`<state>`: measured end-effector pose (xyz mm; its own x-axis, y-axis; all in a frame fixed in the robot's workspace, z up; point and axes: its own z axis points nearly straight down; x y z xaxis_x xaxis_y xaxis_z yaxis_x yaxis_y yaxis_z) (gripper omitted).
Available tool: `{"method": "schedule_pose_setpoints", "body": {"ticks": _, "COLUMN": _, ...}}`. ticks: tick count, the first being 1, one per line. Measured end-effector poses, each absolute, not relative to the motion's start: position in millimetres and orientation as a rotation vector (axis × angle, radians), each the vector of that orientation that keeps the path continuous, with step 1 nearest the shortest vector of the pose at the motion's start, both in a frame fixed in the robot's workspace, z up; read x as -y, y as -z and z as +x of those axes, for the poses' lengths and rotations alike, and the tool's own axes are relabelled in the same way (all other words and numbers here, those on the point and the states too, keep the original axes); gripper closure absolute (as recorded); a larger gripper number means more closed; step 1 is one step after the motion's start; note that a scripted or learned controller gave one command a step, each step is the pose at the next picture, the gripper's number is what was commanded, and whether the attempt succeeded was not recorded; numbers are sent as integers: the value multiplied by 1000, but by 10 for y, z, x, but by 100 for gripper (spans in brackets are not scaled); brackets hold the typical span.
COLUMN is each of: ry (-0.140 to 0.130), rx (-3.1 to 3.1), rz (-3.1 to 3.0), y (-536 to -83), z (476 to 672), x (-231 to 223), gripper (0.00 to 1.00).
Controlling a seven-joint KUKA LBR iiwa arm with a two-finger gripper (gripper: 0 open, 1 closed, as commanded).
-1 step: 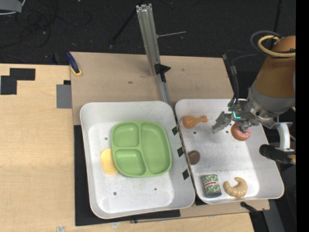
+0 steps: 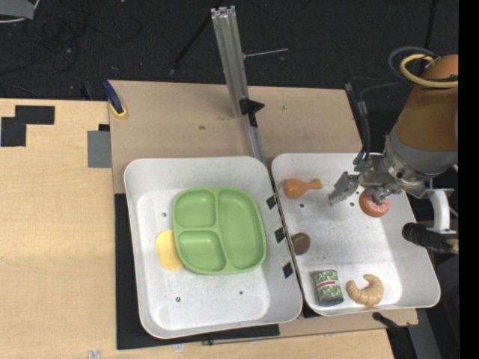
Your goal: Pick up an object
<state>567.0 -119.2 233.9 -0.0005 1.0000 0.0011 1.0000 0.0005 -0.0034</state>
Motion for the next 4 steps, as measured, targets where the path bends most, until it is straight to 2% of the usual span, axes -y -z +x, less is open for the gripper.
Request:
{"method": "schedule_pose_setpoints", "body": {"ticks": 2, "ry": -6, "rx": 2217, "rz": -2218, "y": -1358, "z": 5774, "x": 1213, "gripper": 0}}
{"method": "schedule_pose_setpoints", "body": {"ticks": 3, "ry": 3, "rx": 2222, "rz": -2226, "y": -1021, "z": 5790, "x": 1222, "gripper": 0}}
{"method": "schedule_pose_setpoints", "body": {"ticks": 4, "ry": -3, "rx": 2215, "rz": -2231, "y": -1097, "z": 5778, "x": 1243, "gripper": 100}}
